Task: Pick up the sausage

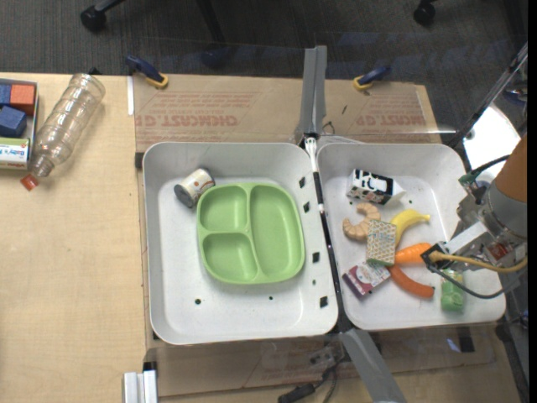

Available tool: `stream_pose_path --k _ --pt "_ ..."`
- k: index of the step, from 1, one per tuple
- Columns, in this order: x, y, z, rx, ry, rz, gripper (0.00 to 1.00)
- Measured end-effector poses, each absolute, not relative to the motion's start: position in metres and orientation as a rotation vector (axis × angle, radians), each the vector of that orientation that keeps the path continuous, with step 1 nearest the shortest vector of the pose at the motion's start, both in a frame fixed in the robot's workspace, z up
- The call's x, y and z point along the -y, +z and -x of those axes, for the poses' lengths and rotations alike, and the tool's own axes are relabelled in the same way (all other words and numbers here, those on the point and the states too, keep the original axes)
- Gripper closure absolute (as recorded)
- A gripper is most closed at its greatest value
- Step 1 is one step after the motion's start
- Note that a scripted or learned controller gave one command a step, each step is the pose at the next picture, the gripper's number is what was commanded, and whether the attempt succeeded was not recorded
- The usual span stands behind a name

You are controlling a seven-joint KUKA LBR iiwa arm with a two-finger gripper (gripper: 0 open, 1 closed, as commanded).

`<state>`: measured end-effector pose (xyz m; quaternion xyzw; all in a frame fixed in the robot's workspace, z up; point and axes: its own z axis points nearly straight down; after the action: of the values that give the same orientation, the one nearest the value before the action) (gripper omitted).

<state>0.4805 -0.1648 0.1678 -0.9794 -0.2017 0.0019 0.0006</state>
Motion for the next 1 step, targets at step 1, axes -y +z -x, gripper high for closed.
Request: stream_pose_path --k 1 --pt "0.1368 0.2077 -0.4774 0.454 0.006 3.108 1.0"
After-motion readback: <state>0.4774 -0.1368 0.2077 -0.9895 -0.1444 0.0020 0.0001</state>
